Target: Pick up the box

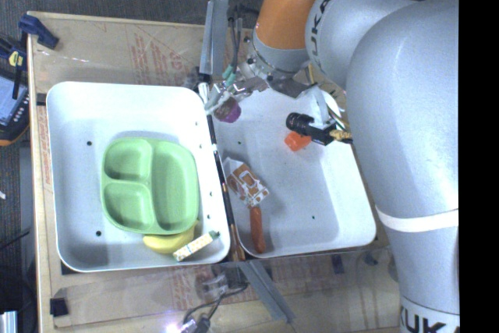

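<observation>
Plywood bench (117,51) under your camera carries faint red print, too faint for you to read. Two white bins sit on it side by side. In the left bin (69,101) you have a green divided plate (152,187) at the centre, with a banana (160,242) and a small cream block (195,246) touching each other at 5 o'clock, just off the plate's rim. In the right bin (343,207) the box (247,185), brown with pale markings you cannot make out as words, lies at 8 o'clock near the wall shared with the other bin. A reddish-brown sausage (256,228) lies just below it at 7 o'clock, and a small orange thing (294,142) sits near the centre. The gripper (221,96) is at the right bin's 11 o'clock corner, well apart from the box, with a purple thing (228,112) right against its tip. You cannot tell how its jaws stand or whether they grip that purple thing. The grey arm (390,90) reads "KUKA" at the lower right, and part of the same name shows beside the orange band (284,4).
</observation>
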`<move>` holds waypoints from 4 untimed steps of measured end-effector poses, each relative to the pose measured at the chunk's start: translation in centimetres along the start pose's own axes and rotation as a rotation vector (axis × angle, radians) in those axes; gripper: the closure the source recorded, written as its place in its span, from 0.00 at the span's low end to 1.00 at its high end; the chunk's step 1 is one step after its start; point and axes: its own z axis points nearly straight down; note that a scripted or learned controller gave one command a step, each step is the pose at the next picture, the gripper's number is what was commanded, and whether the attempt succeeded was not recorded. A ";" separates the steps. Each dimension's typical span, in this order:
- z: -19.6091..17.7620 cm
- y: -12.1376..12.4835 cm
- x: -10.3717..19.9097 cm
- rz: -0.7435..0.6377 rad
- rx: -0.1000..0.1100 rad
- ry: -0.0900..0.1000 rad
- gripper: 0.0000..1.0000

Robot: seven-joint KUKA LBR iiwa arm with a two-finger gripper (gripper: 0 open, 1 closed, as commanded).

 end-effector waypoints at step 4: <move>0.2 -1.5 9.8 0.339 0.002 0.000 1.00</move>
